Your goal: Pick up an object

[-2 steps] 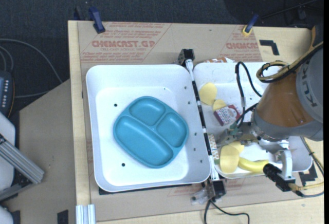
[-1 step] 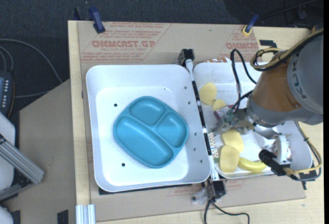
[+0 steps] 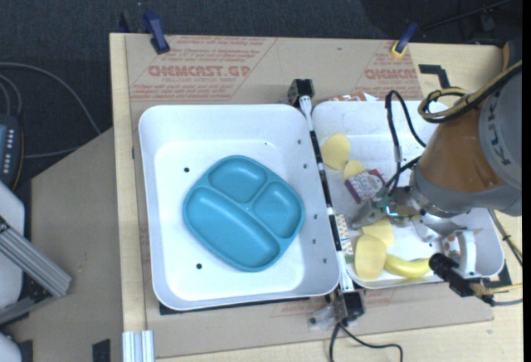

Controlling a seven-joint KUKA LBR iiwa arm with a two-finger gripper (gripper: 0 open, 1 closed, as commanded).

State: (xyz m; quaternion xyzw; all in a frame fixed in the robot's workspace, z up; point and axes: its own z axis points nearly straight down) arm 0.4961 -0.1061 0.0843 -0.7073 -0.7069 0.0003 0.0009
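Note:
The right bin (image 3: 365, 115) holds several yellow toy foods: a pale lemon-like piece (image 3: 336, 150), a smaller yellow piece (image 3: 354, 170), two rounded yellow pieces (image 3: 370, 256) at the near left corner, and a banana (image 3: 406, 267) along the near wall. A small maroon and white packet (image 3: 363, 184) lies between them. My gripper (image 3: 378, 212) is low in the right bin, just right of the packet and just above one of the rounded yellow pieces (image 3: 379, 232). The arm's grey and orange wrist hides the bin's right half.
In the left bin (image 3: 166, 136) lies a blue divided plate (image 3: 242, 212). An orange and white wrapper (image 3: 353, 99) shows at the right bin's far wall. A black clip (image 3: 300, 90) sits where the two bins meet at the far edge.

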